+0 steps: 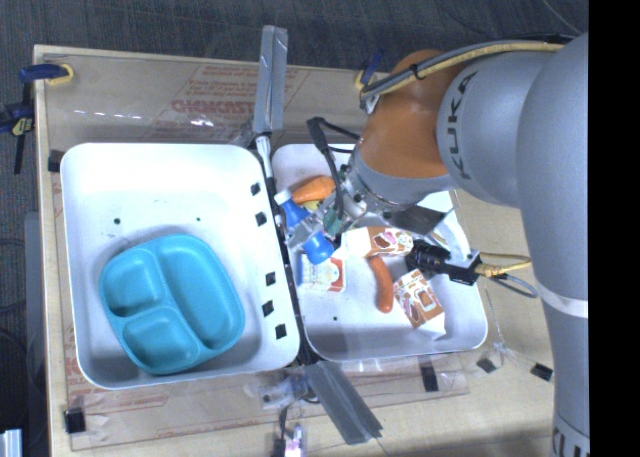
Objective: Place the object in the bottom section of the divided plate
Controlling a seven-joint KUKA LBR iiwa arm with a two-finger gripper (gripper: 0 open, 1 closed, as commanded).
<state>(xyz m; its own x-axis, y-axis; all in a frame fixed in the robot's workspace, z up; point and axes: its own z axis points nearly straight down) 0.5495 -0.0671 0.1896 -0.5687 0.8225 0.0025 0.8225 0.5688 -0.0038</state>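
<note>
Arm (480, 115) reaches in from the right, over the right bin (400, 345). End effector (325, 215) sits low at that bin's left side, in a clutter of a blue bottle-like item (318, 247) and an orange piece (313, 188); finger state: cannot tell, wrist blocks it. Also in the right bin: a sausage (383, 283) and a snack packet (420, 300) just beside it, another packet (390, 241) nearer the wrist. Blue divided plate (170, 300) lies in the left bin (150, 170), toward its lower left, sections bare. Both bins sit on the counter (150, 95).
</note>
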